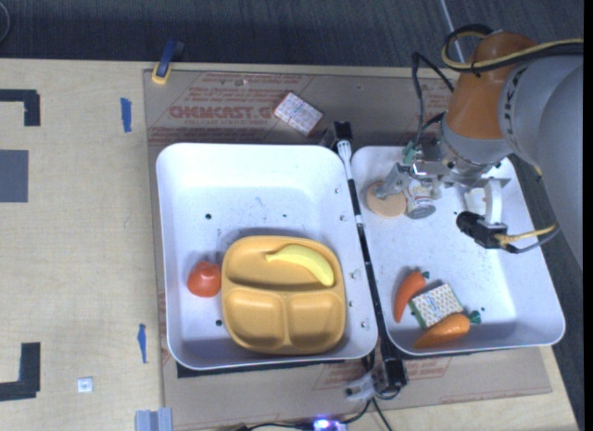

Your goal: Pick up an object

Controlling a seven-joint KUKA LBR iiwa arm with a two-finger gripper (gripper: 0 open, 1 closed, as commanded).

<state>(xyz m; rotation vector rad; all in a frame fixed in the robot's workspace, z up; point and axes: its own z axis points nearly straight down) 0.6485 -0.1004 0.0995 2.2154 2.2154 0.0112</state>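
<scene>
Tan round disc [385,202] flat on the floor of the right bin [528,276], up in the far left corner, close against the dividing wall. Just beside it, on its right: gripper [419,188], low over the bin floor, metal parts bunched close to the disc's edge. Impossible to tell from this angle how far open, or whether anything is in its grip; nothing seen lifted. Above that, orange band of the arm [482,86], grey body running off to the right.

Nearer edge of the same bin: orange carrot [409,292] tilted, second carrot [445,329] lying below it, small patterned block [435,303] wedged between, touching both. All three well apart from the disc.

Over in the left bin [185,188]: yellow divided tray [283,313] with a banana [301,262] in its far compartment, red tomato [204,278] touching the tray's left side.

Beyond the bins, on the desk [65,262]: small patterned card [297,112], tilted, on the brown sheet; blue clip [167,58] at that sheet's far left corner.
</scene>
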